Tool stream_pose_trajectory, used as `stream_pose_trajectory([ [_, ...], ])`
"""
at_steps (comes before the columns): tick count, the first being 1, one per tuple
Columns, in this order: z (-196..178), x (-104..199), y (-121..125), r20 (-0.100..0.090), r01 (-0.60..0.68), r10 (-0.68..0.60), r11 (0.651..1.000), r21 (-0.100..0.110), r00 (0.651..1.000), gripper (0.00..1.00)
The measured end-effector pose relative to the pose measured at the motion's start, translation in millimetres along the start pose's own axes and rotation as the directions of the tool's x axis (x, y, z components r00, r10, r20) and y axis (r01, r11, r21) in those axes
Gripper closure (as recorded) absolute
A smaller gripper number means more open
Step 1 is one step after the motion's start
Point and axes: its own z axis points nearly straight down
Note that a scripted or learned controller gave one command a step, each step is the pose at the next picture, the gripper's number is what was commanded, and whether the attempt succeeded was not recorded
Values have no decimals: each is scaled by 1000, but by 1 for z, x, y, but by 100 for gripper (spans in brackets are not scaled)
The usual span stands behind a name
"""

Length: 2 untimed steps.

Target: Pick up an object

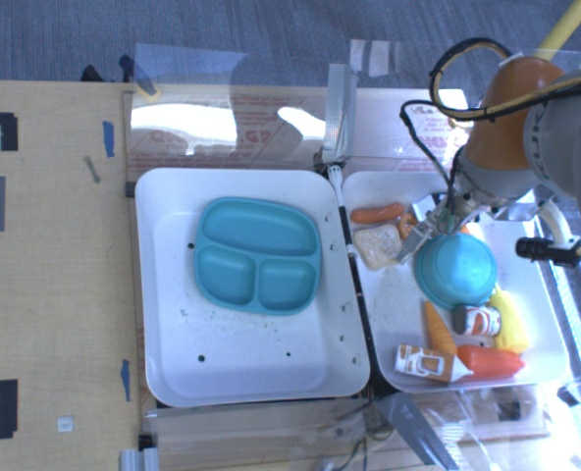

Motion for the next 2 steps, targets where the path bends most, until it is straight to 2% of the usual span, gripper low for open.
stream_pose_trajectory([
  [1,9,37,-5,31,-119,121,991,-53,992,0],
  [2,11,49,-36,40,13,-11,999,-53,999,0],
])
